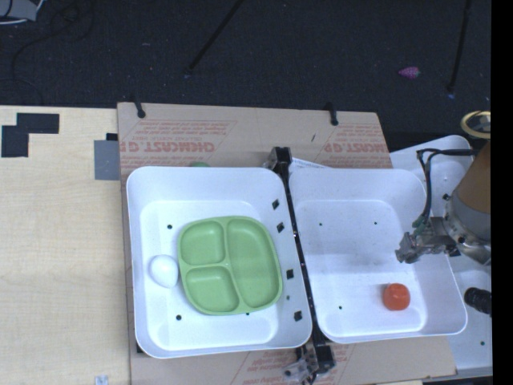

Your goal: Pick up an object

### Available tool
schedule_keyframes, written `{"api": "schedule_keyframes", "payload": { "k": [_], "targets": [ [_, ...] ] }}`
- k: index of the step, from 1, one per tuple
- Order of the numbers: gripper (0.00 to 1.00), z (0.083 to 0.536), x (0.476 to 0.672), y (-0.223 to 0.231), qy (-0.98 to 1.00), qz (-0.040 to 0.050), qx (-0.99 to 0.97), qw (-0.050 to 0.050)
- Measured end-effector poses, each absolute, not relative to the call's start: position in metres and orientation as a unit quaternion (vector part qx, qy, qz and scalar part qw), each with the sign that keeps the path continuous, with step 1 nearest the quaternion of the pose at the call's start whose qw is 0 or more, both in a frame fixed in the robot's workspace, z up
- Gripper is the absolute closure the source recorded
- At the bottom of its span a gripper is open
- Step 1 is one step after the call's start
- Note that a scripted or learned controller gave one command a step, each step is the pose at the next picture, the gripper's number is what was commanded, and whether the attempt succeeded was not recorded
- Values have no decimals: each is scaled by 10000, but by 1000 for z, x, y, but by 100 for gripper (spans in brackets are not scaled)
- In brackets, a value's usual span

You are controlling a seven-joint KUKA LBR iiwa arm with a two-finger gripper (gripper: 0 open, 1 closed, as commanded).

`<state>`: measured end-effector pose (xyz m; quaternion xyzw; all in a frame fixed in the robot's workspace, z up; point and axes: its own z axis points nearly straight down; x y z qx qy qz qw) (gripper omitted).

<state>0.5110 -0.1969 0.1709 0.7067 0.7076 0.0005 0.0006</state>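
One orange ball [396, 296], jaws [410, 249] apart from it

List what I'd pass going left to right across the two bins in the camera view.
White egg-shaped object → green divided plate in the left bin → black divider clips between the bins → right bin → orange ball → gripper at the right bin's right wall.
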Motion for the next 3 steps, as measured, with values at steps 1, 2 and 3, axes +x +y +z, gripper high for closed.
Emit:
{"api": "schedule_keyframes", "payload": {
  "k": [1,2,3],
  "targets": [
    [100,226,519,-190,7079,8,7063,13],
    [100,233,519,-191,7075,-1,7067,-4],
    [100,240,520,-136,7088,1,7054,-20]
  ]
}}
